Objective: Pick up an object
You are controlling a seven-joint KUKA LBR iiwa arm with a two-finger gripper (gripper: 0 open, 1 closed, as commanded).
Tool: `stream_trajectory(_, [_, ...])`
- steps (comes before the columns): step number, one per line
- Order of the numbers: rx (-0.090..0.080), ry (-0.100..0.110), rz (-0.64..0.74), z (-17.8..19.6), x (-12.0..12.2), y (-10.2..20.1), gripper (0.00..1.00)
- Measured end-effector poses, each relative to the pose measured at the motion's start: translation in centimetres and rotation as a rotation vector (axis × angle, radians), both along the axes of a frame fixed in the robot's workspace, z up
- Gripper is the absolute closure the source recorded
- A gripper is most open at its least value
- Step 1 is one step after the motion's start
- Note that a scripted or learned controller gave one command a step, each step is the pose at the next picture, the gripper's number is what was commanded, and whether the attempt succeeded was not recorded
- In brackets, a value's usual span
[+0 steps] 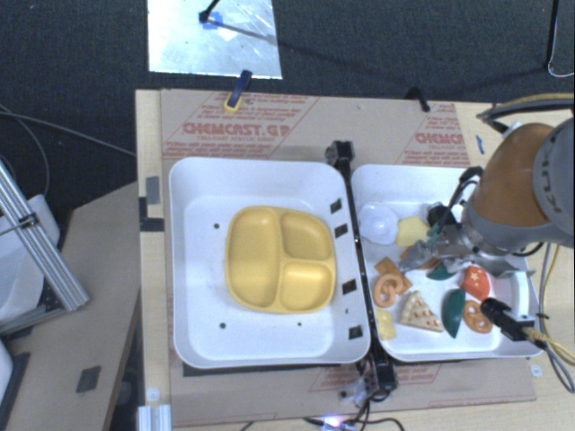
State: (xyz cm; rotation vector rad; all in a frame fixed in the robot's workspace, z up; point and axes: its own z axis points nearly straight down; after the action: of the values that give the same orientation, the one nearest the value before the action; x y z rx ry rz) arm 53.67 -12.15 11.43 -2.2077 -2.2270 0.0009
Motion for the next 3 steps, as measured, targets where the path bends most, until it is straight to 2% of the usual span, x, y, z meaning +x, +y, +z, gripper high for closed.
stream_trajectory(1, [-0.001,-0.013,0.003,7.4,0.6,7.0,0.00])
stream_trajectory(2, [-0.001,-0.007,0.003,7.4,1.6,14.1,0.00])
stream_trajectory(3, [-0.001,-0.010,0.004,7.0,5.1,23.5,0.00])
